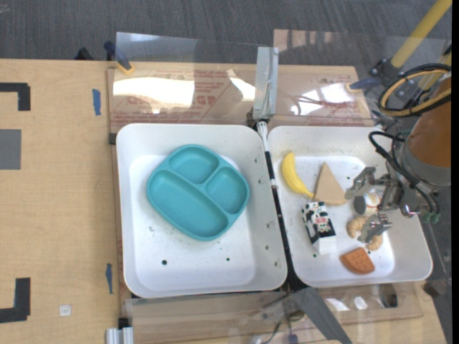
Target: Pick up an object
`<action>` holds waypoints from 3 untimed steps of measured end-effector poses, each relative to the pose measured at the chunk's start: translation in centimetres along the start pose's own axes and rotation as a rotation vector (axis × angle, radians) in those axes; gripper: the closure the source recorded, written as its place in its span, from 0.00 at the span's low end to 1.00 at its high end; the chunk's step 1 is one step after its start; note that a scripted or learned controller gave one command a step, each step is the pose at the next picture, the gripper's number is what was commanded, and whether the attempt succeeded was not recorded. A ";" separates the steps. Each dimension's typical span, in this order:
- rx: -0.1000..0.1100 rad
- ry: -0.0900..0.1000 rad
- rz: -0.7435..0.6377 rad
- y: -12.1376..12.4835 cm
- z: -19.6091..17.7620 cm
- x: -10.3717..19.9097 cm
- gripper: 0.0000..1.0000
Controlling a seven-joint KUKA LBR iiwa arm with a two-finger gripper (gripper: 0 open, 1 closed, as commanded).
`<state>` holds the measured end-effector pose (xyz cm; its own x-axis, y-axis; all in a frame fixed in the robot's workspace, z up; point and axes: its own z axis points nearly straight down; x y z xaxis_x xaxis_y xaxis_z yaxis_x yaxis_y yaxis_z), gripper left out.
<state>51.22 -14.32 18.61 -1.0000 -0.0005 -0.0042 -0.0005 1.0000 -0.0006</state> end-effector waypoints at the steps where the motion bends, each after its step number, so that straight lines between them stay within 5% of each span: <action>1: 0.012 -0.036 -0.133 3.2 6.9 -1.6 0.00; 2: 0.013 -0.043 -0.136 3.3 5.4 -1.9 1.00; 3: 0.005 -0.007 -0.169 -5.1 -1.1 -3.2 1.00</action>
<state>54.38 -19.43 19.69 -0.9856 -0.1686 -0.0101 -0.1685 0.9857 -0.0065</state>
